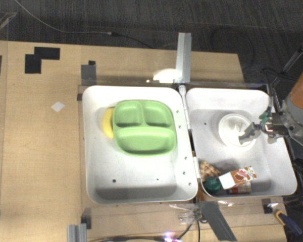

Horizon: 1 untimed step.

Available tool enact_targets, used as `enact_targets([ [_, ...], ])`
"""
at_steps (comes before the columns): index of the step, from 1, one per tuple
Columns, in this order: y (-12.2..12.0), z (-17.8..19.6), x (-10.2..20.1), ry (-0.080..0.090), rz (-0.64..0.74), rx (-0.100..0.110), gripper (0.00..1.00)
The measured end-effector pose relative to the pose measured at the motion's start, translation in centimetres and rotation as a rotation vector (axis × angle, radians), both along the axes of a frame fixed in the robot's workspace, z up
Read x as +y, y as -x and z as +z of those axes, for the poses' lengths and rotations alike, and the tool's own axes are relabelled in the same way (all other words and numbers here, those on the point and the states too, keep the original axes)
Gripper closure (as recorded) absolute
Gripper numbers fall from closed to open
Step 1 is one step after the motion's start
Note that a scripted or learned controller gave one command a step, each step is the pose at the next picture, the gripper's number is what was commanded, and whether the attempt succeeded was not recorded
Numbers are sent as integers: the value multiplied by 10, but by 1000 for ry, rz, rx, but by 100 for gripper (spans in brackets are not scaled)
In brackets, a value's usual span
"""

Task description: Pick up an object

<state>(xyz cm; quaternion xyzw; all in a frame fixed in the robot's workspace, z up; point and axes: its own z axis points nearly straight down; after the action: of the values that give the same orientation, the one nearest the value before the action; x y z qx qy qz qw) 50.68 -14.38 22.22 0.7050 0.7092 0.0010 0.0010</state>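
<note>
Looks like a robotics lab I'm driving, not a home. Plywood bench [40, 150] on dark carpet [141, 6], with two white bins [136, 185] clamped side by side by metal brackets [184, 59]. Black tape marks [40, 58] far left on the board, a loose cable [65, 29] across the floor, and the grey-and-orange arm [299, 100] at right.

At the right edge of the frame, the grey KUKA arm [299, 116] shows a rounded orange band [301, 88] above its wrist, with a grey metal segment beneath it. Thin dark cables [270, 87] loop along its upper side. The small two-finger gripper [253, 131] at its end is built of dark and pale grey metal parts, with a tiny green spot near its base.
</note>
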Motion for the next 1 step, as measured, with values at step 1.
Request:
enact_targets([
  [1, -64, -87, 40, 2, 447, -3, 0],
])
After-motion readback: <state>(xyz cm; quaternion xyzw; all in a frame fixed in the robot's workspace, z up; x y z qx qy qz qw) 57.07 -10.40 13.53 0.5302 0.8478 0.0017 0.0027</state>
